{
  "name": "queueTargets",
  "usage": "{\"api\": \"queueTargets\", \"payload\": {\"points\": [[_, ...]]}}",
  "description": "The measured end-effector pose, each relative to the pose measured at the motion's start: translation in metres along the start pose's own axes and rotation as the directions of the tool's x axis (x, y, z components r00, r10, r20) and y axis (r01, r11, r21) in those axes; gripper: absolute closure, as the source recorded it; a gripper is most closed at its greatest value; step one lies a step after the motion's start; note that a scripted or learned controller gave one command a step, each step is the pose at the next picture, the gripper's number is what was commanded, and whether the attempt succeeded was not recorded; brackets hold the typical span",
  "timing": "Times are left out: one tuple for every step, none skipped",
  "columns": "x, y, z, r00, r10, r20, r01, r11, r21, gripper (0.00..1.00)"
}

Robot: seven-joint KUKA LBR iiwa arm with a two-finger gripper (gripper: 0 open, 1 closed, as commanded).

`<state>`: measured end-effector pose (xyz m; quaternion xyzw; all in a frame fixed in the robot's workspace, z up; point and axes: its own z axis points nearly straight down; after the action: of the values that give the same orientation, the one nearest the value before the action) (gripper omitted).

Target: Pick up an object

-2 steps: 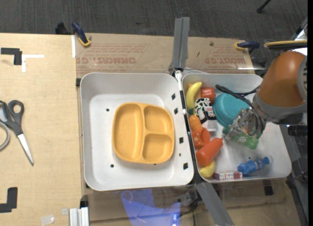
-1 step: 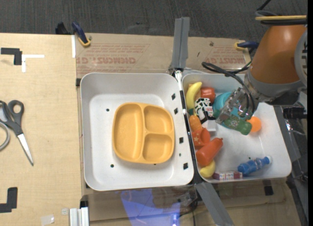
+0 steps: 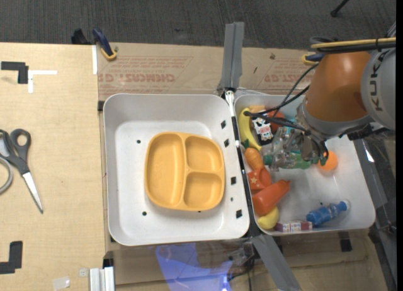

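Two white bins | you see the grey two-finger gripper (image 3: 288, 151) low in the right white plastic bin (image 3: 360, 215), grip unreadable | orange carrot-shaped toy (image 3: 253, 158) just left, red pepper toy (image 3: 271, 196) below-left, blue bottle (image 3: 326, 213) below-right | yellow divided tray (image 3: 185, 171) far left, likely drop-off.

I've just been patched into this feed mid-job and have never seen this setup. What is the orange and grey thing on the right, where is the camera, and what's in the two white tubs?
This is one picture from a fixed camera above the bench, looking down at a slant. The orange and grey shape is a robot arm reaching in from the right. Its claw is low over the right bin; I cannot tell whether it holds anything. That bin has small items: a banana, an orange ball, a red pepper-like toy and a blue bottle. The left bin holds a yellow divided plate. Scissors lie on the wooden board at the left.
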<state>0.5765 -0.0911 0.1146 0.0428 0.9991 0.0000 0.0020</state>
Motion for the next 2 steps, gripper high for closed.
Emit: {"api": "queueTargets", "payload": {"points": [[-0.029,-0.023,0.009,0.931,0.365,-0.002,-0.365,0.931,0.002,1.0],[-0.056,0.003,0.022,0.782,0.623,-0.003,-0.623,0.782,0.002,1.0]]}}
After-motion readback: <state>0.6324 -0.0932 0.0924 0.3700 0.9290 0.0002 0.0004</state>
